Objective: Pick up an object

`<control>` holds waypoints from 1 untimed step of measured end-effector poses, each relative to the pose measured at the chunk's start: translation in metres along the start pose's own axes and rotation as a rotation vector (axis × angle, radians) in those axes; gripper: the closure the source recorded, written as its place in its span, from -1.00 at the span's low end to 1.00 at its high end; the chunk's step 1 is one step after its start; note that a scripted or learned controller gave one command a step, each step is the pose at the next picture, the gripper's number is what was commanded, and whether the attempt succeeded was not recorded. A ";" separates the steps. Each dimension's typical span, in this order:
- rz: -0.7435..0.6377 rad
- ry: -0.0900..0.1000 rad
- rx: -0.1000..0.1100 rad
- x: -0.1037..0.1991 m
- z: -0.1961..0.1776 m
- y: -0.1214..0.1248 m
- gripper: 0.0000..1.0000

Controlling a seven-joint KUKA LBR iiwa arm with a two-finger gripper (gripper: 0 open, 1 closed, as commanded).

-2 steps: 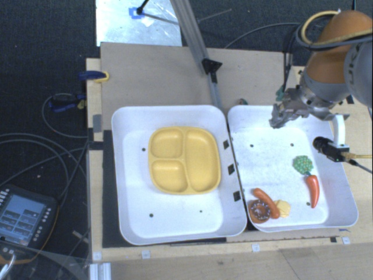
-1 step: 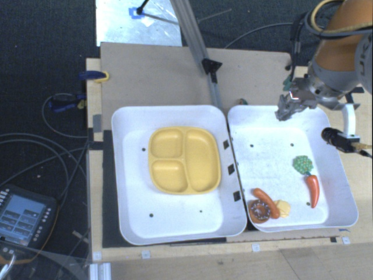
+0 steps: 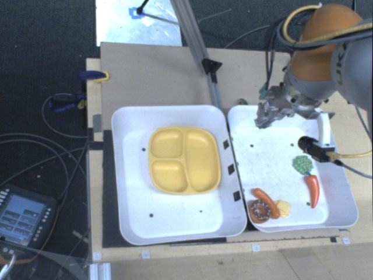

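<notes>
Tool (image 3: 269,114): over right bin's (image 3: 341,214) far corner; finger state cannot be told, nothing seen held. Objects: carrot (image 3: 313,189), broccoli (image 3: 302,164), sausage (image 3: 265,201), donut (image 3: 259,210) lying in near half. Pick not yet made.

Yellow tray (image 3: 185,159) in left bin (image 3: 125,174); gripper (image 3: 265,116) over right bin (image 3: 341,206).

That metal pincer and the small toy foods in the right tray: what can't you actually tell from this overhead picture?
- Grey metal pincer: blurred, so how it stands is unclear.
- Round brown doughnut-like toy: too small to identify; an orange sausage-shaped toy overlaps it.
- Small pale yellow lump: too small to name.
- Grey and orange arm: cut off by the right edge.
</notes>
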State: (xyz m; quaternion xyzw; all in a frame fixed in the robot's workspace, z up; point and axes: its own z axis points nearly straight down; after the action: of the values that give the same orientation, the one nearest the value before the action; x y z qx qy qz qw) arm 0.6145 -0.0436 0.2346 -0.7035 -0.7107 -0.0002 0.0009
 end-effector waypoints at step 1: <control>-0.001 0.001 -0.002 0.052 -0.008 -0.015 1.00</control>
State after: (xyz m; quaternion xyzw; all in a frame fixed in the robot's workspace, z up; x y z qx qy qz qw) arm 0.5991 0.0083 0.2427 -0.7031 -0.7110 -0.0013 0.0008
